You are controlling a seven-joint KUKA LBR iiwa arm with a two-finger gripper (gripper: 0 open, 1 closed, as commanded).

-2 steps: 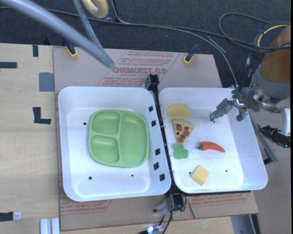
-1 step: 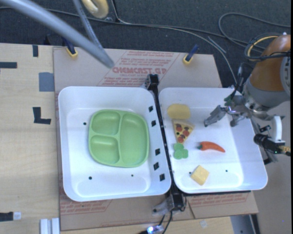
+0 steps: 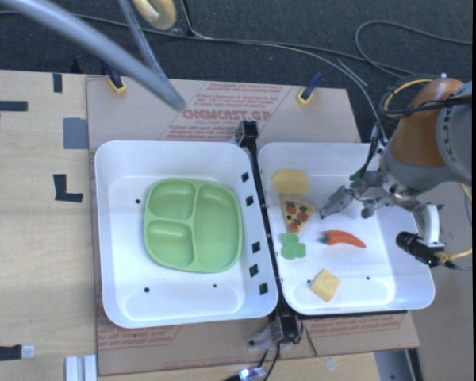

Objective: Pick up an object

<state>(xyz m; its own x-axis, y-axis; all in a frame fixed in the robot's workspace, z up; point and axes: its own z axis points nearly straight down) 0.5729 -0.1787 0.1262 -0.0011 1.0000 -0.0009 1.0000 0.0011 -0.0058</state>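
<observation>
1. The bench [image 3: 32,236] carries 2 shallow white bins side by side: the left bin [image 3: 111,213] at the centre of the frame, the right bin [image 3: 397,288] at centre right.
2. A green divided plate [image 3: 193,225] lies flat in the left bin.
3. The right bin holds 5 small items: a yellow piece [image 3: 290,182] at its upper left, a pizza slice [image 3: 296,213] just below it, a green piece [image 3: 293,248] below that, an orange carrot [image 3: 345,240] near the middle, and a cheese wedge [image 3: 325,285] toward the lower edge.
4. The arm enters from the right; its gripper [image 3: 341,202] hangs over the right bin, just above the carrot and right of the pizza slice. I cannot tell how its fingers stand, and nothing shows between them.
</observation>
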